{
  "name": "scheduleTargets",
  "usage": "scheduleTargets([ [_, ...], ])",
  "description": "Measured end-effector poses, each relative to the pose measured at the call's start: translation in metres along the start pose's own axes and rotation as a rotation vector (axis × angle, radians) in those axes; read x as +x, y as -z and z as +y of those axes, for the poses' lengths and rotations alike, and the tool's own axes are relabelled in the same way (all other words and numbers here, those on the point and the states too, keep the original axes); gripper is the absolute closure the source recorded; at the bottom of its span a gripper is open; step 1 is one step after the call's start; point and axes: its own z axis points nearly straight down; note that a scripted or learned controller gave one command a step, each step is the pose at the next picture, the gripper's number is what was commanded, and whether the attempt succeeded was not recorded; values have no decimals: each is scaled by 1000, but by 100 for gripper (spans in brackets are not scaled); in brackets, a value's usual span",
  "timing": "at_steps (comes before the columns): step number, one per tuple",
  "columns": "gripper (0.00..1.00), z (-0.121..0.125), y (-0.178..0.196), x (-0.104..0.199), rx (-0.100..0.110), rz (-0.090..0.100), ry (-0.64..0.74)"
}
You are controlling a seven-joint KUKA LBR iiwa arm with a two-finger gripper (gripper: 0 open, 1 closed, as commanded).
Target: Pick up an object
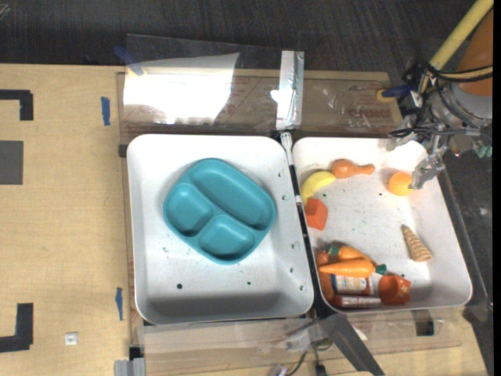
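My gripper (pixel 427 171) hangs at the right bin's (pixel 450 233) far corner (fingers — can't tell whether apart or together), the orange ball (pixel 400 182) just to its left, the cone (pixel 417 243) below it.

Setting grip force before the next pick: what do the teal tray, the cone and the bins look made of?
Teal tray: looks like moulded plastic, matte, with one even colour and rounded compartments.
Cone: tan with a ridged surface, probably a plastic toy ice-cream cone; too small to be sure.
Bins: white, smooth, slightly glossy, likely plastic, with dark specks on the floor.
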Motion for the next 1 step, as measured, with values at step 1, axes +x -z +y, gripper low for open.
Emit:
scheduleTargets([
  [1, 0, 5, -78, 16, -1, 0, 16],
])
